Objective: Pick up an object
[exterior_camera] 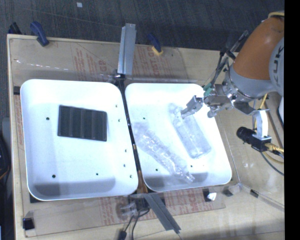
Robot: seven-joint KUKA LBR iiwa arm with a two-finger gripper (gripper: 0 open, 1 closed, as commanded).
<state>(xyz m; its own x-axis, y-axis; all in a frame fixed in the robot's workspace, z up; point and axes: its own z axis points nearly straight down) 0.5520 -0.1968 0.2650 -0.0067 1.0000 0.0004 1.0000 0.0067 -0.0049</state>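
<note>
— Two white bins side by side on the bench (65, 219), is that right?

— Yes. Left bin (35, 134) holds a dark ribbed rectangular pad (82, 123), lying flat in its upper middle. Right bin (155, 96) holds two clear plastic things.

— Which two?

— One is a clear plastic bottle (191, 134), on its side, slanting from the upper middle down toward the right wall. The other is a long crinkled clear wrapper (162, 154), running from the left wall down toward the near edge. They lie near each other; I cannot tell whether they touch.

— And the arm?

— Grey, with its orange band (255, 46), it comes in from the right. The tool (196, 105) sits over the upper right part of the right bin, just beside the upper end of the bottle.

— Does it pinch anything?

— Nothing shows between the fingers. Whether they are spread or pressed together, I cannot tell; they are too small and blurred against the clear plastic.

— Anything else about?

— Blue clamps (40, 34) along the far edge of the bench, and a grey metal bar (126, 49) standing at the seam between the bins
</note>
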